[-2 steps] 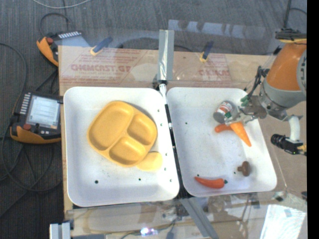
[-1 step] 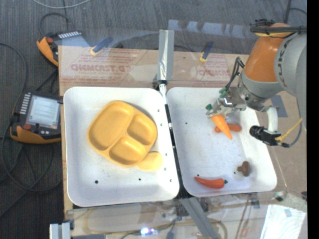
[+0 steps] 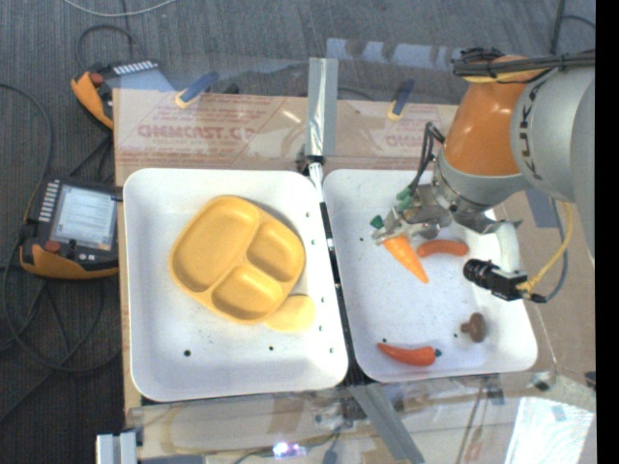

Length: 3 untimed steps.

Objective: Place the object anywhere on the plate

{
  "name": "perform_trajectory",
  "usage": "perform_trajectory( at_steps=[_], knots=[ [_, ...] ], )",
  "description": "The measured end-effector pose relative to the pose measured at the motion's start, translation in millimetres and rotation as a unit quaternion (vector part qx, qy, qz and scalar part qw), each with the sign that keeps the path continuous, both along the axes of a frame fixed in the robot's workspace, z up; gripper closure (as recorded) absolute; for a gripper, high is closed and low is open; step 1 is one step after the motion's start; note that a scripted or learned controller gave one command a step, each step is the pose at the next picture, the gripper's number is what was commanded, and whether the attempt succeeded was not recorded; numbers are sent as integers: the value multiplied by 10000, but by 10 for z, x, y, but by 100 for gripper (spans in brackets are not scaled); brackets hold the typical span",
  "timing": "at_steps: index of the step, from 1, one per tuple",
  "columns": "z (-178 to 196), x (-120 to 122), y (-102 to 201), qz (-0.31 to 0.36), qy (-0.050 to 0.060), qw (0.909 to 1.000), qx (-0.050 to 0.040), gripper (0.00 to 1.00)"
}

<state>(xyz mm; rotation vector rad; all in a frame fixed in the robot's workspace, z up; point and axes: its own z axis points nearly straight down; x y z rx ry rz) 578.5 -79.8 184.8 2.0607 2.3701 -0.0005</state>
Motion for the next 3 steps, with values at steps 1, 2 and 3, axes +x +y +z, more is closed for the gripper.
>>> perform_trajectory(
  at_steps=[1, 2, 3],
  knots=[
    [-26, 212, 835, -71, 21, 10000, 6, 100],
    [-24, 403, 1468, 306, 18, 9995, -6, 100],
    [-23, 404, 1467, 305, 17, 9995, -8, 0]
  ],
)
